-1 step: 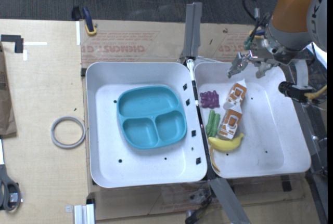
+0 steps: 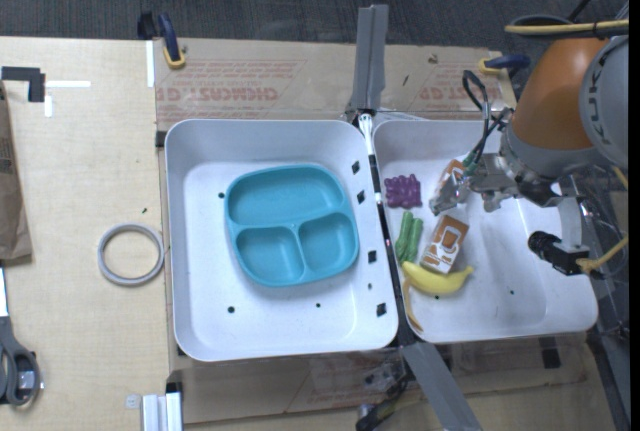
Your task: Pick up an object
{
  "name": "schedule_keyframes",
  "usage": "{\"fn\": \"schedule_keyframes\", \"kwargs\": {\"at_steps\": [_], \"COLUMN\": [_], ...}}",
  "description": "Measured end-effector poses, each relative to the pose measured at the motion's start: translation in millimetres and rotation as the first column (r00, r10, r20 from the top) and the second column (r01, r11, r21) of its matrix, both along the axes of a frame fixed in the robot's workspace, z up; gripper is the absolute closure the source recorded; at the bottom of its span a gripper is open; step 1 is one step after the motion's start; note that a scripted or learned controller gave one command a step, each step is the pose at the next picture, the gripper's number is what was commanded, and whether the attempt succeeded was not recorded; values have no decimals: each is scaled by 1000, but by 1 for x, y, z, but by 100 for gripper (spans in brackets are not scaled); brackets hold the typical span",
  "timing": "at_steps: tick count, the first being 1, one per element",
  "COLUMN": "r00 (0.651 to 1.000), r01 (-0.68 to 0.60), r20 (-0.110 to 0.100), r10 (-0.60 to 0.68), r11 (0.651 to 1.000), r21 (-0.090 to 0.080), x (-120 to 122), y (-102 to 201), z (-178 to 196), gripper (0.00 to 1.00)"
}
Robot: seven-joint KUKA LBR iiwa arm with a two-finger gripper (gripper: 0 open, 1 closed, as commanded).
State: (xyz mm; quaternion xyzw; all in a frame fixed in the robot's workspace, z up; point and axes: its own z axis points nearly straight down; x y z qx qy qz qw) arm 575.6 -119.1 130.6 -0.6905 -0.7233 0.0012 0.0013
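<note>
The right bin [image 2: 525,294] holds several small items. A bunch of purple grapes [image 2: 402,189] lies at its left, with a green vegetable [image 2: 408,237] just below it. An orange and white carton [image 2: 447,244] lies beside that. Under the carton rests a yellow banana [image 2: 437,279], and a thin orange piece [image 2: 411,309] lies along the bin's left wall. My gripper [image 2: 449,196] hangs low over the bin, just above the carton's upper end and to the right of the grapes. A bit of orange [image 2: 456,168] shows at the gripper; I cannot tell what it is.
The left bin [image 2: 200,249] holds a teal divided plate [image 2: 292,224]. Out on the bench to the left lie a grey tape ring [image 2: 131,253] and scissors [image 2: 18,371]. The arm's orange band [image 2: 555,99] and cables hang over the right bin's far right corner.
</note>
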Motion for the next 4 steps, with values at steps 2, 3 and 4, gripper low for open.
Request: {"fn": "schedule_keyframes", "kwargs": {"at_steps": [2, 3, 4], "r00": [981, 981, 981], "r01": [196, 196, 196], "r20": [-2, -1, -1], "r10": [-196, -196, -196], "r11": [981, 981, 981], "r21": [0, 0, 0], "x": [-99, -99, -99], "y": [20, 20, 20], "z": [-40, -40, -40], "gripper": [0, 0, 0]}}
